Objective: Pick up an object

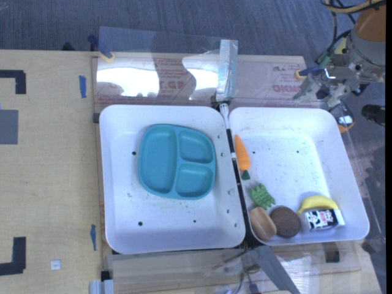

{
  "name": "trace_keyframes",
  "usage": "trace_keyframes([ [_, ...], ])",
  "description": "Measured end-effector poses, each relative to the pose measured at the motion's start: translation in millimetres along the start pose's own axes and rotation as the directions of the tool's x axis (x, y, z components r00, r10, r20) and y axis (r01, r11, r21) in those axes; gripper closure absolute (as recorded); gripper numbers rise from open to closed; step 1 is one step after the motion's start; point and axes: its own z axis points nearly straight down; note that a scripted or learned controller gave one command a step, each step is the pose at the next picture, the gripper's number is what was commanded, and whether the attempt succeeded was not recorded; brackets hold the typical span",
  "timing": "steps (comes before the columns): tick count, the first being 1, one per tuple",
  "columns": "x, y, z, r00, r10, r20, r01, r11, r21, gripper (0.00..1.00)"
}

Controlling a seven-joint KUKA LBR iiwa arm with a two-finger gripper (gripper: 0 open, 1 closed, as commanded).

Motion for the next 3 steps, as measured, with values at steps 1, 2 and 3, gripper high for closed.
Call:
trace_keyframes([
  [1,86,16,82,0.999,-0.046,-0.003,0.046,0.999,0.007,0.0],
  [2,50,5,186,0.969,-0.248,0.002,0.248,0.969,-0.005,0.0],
  [3,9,-76,195,0.951,-0.31,0.004,0.31,0.951,-0.002,0.0],
])
